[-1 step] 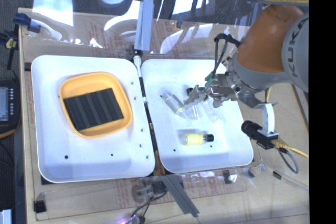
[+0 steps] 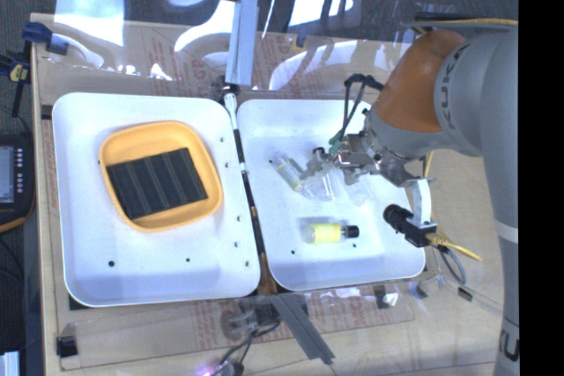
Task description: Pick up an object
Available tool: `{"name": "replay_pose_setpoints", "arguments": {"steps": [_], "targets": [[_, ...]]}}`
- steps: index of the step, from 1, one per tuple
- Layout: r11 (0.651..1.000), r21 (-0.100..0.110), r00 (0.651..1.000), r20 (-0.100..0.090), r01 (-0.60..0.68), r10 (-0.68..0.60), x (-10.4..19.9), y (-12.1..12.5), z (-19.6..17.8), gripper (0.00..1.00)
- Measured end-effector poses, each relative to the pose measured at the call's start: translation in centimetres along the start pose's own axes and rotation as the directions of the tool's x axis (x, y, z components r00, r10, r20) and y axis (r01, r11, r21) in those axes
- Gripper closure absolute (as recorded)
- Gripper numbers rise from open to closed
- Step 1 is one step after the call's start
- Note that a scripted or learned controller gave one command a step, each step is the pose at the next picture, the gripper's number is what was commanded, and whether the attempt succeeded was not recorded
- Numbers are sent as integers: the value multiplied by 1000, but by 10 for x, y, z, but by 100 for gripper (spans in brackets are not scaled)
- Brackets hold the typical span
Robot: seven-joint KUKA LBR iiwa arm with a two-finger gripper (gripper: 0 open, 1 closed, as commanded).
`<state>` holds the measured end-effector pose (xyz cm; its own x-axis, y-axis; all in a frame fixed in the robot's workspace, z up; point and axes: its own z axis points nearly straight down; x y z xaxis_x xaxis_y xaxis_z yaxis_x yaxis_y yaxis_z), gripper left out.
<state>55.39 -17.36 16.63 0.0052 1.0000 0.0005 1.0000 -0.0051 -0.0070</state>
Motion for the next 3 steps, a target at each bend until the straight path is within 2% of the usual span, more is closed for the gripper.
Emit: {"name": "replay_pose_setpoints", "arguments": {"steps": [1, 2, 3], "targets": [[998, 0, 998, -2, 64, -64, -24, 30, 76, 0], [998, 3, 998, -1, 70, -70, -24, 29, 67, 100], [998, -6, 998, 1, 68, -68, 21, 34, -73, 100]]}}
